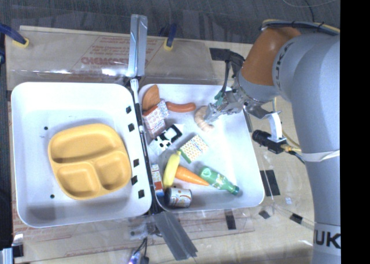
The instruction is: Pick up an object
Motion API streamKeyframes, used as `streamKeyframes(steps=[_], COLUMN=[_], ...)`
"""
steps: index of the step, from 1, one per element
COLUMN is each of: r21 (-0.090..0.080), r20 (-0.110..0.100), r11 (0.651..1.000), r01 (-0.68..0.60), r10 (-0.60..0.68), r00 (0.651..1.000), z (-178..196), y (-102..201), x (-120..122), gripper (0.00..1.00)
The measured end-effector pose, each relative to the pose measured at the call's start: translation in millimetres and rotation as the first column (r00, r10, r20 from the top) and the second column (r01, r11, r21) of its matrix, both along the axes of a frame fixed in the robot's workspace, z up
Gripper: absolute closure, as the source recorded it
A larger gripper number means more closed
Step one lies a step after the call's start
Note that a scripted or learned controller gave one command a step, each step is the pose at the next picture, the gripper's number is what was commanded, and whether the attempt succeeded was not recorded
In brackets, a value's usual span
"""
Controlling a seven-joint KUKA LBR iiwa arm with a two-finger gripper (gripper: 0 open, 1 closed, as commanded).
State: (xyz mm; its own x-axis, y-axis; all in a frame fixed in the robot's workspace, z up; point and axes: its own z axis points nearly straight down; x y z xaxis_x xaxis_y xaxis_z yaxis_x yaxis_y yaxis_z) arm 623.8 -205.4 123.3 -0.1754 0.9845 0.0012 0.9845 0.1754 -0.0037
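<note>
My gripper [215, 110] hangs low over the upper right part of the right bin [250, 159], reaching in from the right. Its tip is right against a small beige rounded object [202, 118]; whether that object is gripped is unclear. To its left lies a reddish sausage [180, 107]. A brown bread-like piece [150, 96] and a small red and white carton [155, 120] rest by the bin's left wall. Lower down lie a checkered box [193, 147], a banana [171, 168], a carrot [191, 176], a green bottle [218, 180] and a can [178, 197].
The left bin [29, 101] holds a yellow divided tray [88, 159]. A black and white piece [169, 136] lies mid right bin. A metal divider post [137, 43] stands between the bins at the back. The grey arm [306, 95] covers the bench's right side.
</note>
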Motion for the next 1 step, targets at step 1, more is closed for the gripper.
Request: streamKeyframes(steps=[1], r21=[0.0], r20=[0.0], r11=[1.0], r01=[0.0], r10=[0.0], r00=[1.0], z=[0.0], y=[0.1], x=[0.0], gripper=[0.0])
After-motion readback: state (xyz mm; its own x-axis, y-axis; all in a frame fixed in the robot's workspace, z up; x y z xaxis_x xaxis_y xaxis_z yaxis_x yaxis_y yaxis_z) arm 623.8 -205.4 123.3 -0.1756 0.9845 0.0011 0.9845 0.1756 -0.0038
